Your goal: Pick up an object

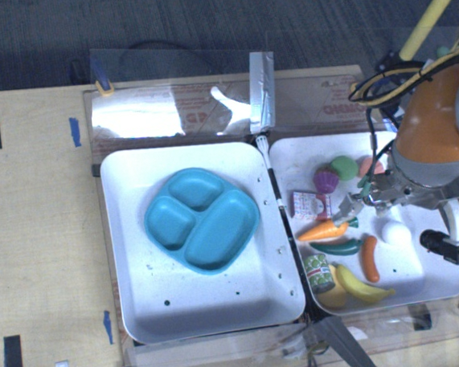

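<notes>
The end effector (359, 201) is reaching in low over the right bin (440, 275), so the step in hand looks like the approach to a grasp rather than a lift. Whether it is gripping anything I cannot tell; nothing is visibly caught in it.

The likeliest target, the toy carrot (324, 230), is lying just below and to the left of the end effector, near the bin's left wall. Its long axis is running nearly level across the view, orange tip pointing left and the stem end toward the end effector.

The next move probably calls for a short descent with the grip set across the carrot's width, clear of the purple fruit (325, 181) just above-left.
</notes>
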`<state>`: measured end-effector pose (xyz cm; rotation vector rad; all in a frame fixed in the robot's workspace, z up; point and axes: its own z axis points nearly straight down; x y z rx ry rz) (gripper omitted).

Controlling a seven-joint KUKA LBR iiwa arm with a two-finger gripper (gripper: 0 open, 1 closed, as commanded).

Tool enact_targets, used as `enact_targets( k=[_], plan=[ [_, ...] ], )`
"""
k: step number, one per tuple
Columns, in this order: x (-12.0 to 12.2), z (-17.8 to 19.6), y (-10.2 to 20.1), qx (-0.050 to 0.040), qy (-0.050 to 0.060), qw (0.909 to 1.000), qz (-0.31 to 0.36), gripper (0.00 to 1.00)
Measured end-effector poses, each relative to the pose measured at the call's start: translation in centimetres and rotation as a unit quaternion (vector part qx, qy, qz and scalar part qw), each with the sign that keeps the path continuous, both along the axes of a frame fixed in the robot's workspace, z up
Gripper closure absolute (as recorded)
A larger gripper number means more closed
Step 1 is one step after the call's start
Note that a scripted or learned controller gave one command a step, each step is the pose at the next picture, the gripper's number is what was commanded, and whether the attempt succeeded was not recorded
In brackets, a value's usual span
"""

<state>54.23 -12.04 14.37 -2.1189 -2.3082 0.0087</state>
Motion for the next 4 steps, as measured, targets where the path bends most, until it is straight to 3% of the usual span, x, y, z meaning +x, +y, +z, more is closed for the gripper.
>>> enact_targets(
  k=[1, 2, 3, 4],
  plan=[
    [-3.1, -5.8, -3.3, -0.0001, -0.007, 0.9977, -0.068, 0.00],
    [-5.7, 6.6, -3.2, -0.0016, -0.006, 0.9957, -0.092, 0.00],
    [-0.6, 12.4, 1.0, -0.0014, -0.004, 0.9939, -0.110, 0.00],
    [-6.5, 1.5, 0.2, -0.0012, 0.001, 0.9926, -0.122, 0.00]
  ],
)
